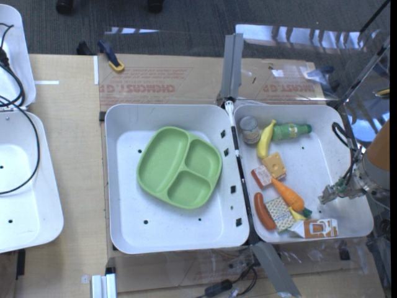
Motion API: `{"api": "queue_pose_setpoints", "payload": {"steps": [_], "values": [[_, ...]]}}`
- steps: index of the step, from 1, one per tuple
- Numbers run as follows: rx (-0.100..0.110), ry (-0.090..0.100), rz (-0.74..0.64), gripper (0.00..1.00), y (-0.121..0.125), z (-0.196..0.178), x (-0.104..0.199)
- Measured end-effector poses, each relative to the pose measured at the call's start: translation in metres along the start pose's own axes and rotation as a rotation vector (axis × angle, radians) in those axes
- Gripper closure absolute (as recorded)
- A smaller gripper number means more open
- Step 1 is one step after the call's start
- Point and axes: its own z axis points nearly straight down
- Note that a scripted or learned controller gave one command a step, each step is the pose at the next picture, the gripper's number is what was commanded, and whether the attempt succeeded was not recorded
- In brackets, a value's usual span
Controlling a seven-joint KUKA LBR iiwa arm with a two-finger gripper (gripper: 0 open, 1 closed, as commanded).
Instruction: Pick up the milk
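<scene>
Cardboard-covered bench (155, 79), grey carpet (186, 11), two white bins (118, 166)

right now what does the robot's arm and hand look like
At the right edge, little of the arm shows: a grey body with an orange band. Thin dark cables loop beside it. Its hand is small, metallic grey and angular, over the right bin.

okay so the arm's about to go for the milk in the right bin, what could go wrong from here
1. The milk carton lies flat against the right bin's near wall, so a finger may hit the rim.
2. The patterned packet and the carrot crowd the carton's left end and could be nudged or grabbed instead.
3. The gripper sits off to one side, so it may close on nothing.
</scene>
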Motion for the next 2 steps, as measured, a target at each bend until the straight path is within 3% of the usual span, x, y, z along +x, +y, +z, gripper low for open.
{"api": "queue_pose_setpoints", "payload": {"steps": [1, 2], "values": [[-0.001, -0.004, -0.147, 1.0, 0.004, -0.09, 0.018], [-0.001, -0.005, -0.294, 1.0, 0.017, -0.126, 0.081]]}}
